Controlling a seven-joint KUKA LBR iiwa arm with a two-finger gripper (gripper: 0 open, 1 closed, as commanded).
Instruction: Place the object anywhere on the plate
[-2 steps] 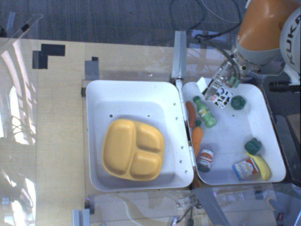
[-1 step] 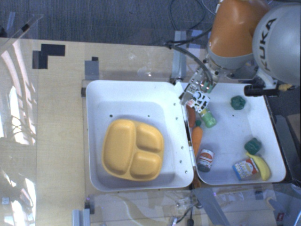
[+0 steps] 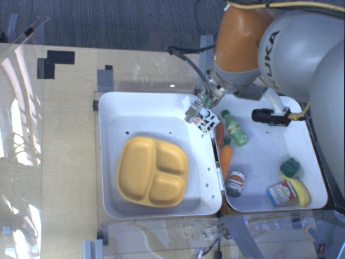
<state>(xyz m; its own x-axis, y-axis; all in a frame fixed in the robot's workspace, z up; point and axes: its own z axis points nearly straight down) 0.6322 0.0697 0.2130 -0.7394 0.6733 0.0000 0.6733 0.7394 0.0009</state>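
Observation:
A yellow plate (image 3: 152, 171) with three compartments lies in the left bin (image 3: 140, 109). My gripper (image 3: 201, 117) hangs over the divider between the two bins, above the left bin's far right corner and up and to the right of the plate. Just right of it, in the right bin (image 3: 269, 144), lie a green bottle (image 3: 234, 128) and an orange carrot (image 3: 225, 159). A brown-red stick-shaped item (image 3: 219, 134) sits right beside the gripper. Nothing is visibly held.
The right bin also holds a small can (image 3: 235, 183), a banana (image 3: 299, 190), a small carton (image 3: 281, 194) and a dark green item (image 3: 290, 167). A black cylinder (image 3: 269, 116) juts from the arm above that bin. The bench's wood surface lies to the left.

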